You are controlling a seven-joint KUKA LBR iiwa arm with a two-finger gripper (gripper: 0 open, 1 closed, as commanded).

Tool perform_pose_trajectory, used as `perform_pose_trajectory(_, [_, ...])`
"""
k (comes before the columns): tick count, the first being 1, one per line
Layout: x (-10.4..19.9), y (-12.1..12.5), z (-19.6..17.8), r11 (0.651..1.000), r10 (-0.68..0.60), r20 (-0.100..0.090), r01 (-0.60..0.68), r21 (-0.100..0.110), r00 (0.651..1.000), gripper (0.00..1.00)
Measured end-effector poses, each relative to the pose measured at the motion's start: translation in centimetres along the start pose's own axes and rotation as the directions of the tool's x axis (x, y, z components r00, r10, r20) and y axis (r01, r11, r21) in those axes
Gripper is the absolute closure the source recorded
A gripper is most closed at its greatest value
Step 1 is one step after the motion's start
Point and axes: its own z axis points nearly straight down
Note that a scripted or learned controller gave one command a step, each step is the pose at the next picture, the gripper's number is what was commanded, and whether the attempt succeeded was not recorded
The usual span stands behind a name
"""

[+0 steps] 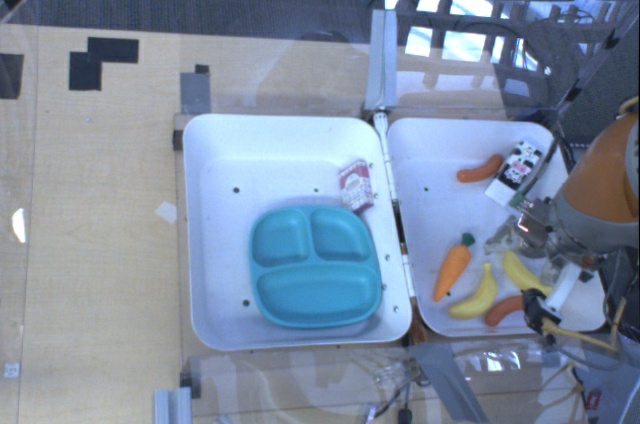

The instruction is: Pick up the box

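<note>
The pincer (520, 230) sits low over the right bin (432, 144), near that bin's right side. I cannot tell if it is wide or narrow, and I see nothing held in it. The grey arm (600, 197) with its orange band comes in from the right.

At the near end of the right bin lies a small red sausage (503, 309). Just beside it is a yellow banana (475, 295). A second banana (525, 272) lies a bit farther back, right under the pincer. To their left is an orange carrot (452, 270) with a green top.

In the left bin (205, 212), a blue plate (315, 265) with three parts fills the near half.

The box (355, 185) is in the left bin too. It is small, red and white, just behind the plate and close to the bin's right wall. It is well apart from the pincer.

At the far end of the right bin are a white carton (517, 169) with black spots and another sausage (480, 169) just to its left.
</note>
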Motion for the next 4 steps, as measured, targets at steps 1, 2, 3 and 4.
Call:
perform_pose_trajectory(1, [4.4,5.3,1.8,0.998,-0.057,-0.001,0.057,0.004,0.998,0.00])
perform_pose_trajectory(2, [8.4,9.9,2.0,0.994,-0.112,-0.001,0.112,0.007,0.994,0.00])
perform_pose_trajectory(3, [8.8,10.0,0.7,0.993,-0.121,-0.004,0.121,0.000,0.993,1.00])
perform_pose_trajectory(4, [4.1,7.5,-12.9,0.993,-0.122,0.001,0.122,0.008,0.993,1.00])
